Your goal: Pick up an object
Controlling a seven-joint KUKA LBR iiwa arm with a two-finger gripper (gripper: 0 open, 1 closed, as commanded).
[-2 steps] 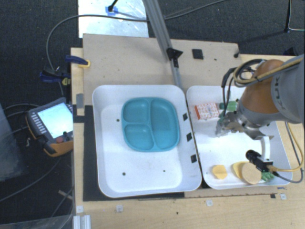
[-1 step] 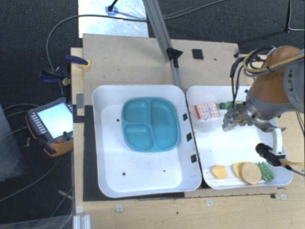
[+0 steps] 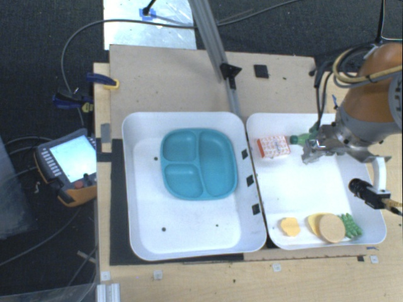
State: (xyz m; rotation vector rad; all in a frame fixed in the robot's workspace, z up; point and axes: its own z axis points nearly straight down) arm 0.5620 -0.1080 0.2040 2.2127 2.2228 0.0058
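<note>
1. A bench seen from above holds two shallow white bins side by side: a left bin [image 3: 135,231] and a right bin [image 3: 302,187].
2. The left bin holds a teal divided plate [image 3: 199,163] with three compartments, lying flat toward the far side of the bin.
3. In the right bin, near its far left corner, lies a small white packet with a red printed pattern [image 3: 272,146], slightly tilted.
4. Just right of the packet sits a small green object [image 3: 297,139], close to the gripper; its shape is too small to make out.
5. Along the near edge of the right bin lie a small yellow piece [image 3: 289,226], a round tan disc [image 3: 330,227] and a green leafy piece [image 3: 351,226], the disc touching the leafy piece.
6. The grey arm with its orange band [image 3: 376,87] reaches in from the right; its gripper [image 3: 313,148] hangs over the far part of the right bin, just right of the packet. Whether it is spread or closed cannot be told.
</note>
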